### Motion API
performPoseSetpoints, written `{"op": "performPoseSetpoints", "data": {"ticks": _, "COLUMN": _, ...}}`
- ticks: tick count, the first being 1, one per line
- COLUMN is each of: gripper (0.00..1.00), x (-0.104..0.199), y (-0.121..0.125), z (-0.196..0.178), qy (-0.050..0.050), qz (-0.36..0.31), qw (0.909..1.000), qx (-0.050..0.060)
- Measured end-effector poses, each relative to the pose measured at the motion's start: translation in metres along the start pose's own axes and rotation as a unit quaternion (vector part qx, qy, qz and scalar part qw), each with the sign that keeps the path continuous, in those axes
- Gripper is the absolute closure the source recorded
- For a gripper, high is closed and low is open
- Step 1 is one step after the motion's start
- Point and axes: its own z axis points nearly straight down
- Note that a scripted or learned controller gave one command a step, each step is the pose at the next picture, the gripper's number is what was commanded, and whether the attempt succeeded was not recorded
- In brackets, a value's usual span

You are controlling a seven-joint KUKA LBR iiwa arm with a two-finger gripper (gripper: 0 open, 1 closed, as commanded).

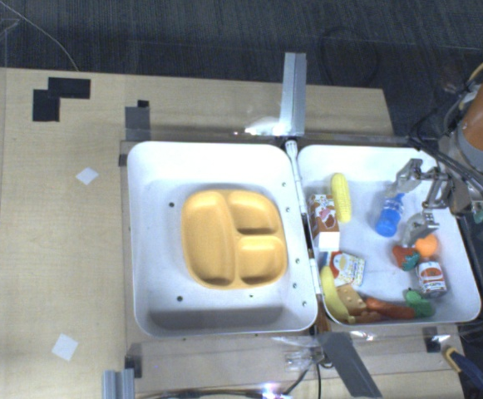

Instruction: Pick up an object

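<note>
Wooden bench [50, 248] fills the left, pale, with black marks near its far edge. On it sit 2 white bins side by side. The left bin [154, 302] holds 1 thing – a yellow tray [231, 238] with 3 compartments, lying flat near the middle.

A metal post [294, 94] stands at the far side, where the 2 bins meet.

The right bin [465, 302] holds the clutter. Along its left wall lies a brown-and-white packet [325, 212], and just beside that a corn cob [340, 196], lengthwise, pointing away from the camera. Nearer the camera a white carton [347, 268] with red print rests against a banana [332, 299], which curves along the near-left corner. A carrot [388, 309] lies along the near wall, its tip by a green piece [420, 303].

Towards the middle of the bin stands a blue bottle [389, 215], tilted a little. To its right and nearer are a red piece [406, 258], an orange ball [426, 245] touching it, and a small red-labelled can [431, 278] just beside them.

The gripper [419, 196] hangs over the right part of this bin – its metal fingers [408, 173] stand apart, 1 by the bottle's top and the other just above the orange ball, with nothing between them. The grey and orange arm [482, 123] enters from the right edge.
</note>
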Motion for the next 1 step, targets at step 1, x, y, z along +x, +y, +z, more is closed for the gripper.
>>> {"op": "performPoseSetpoints", "data": {"ticks": 1, "gripper": 0.0, "x": 0.0036, "y": -0.0421, "z": 0.0347, "qy": 0.001, "qz": 0.177, "qw": 0.9843, "qx": 0.0}}
